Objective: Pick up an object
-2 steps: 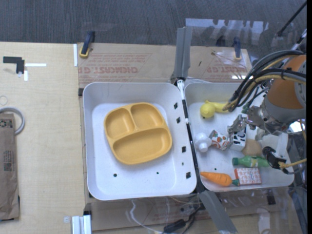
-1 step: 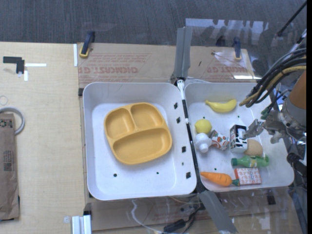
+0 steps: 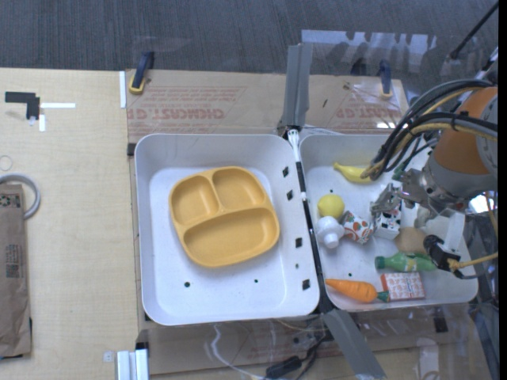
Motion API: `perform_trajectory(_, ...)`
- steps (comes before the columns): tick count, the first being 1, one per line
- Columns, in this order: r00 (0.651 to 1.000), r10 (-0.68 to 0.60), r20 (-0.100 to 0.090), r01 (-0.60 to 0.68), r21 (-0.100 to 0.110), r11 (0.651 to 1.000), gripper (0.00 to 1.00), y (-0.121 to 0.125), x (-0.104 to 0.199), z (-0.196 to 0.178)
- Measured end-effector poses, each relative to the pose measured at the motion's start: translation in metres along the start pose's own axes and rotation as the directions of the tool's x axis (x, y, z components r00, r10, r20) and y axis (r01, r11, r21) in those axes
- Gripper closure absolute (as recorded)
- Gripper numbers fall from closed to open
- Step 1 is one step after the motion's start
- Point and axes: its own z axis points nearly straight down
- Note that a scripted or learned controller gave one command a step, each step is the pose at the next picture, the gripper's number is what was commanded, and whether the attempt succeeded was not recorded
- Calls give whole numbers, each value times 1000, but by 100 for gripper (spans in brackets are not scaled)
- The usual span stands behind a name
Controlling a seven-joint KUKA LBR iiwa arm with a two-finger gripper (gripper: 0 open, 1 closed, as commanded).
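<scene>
The grey arm with its orange band (image 3: 467, 145) reaches over the right-hand shallow white bin (image 3: 313, 153), its two-finger gripper (image 3: 388, 212) low among the toys. I cannot tell its state. The small white and orange-patterned toy (image 3: 358, 228) lies just left of it, the yellow ball (image 3: 331, 206) beyond.
</scene>
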Motion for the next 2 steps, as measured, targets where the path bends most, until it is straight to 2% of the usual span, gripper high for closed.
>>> perform_trajectory(1, 1000, -3, 0, 3, -1, 1000, 100, 1, 1, -10)
perform_trajectory(2, 998, -70, 3, 70, 2, 998, 100, 67, 44, -111)
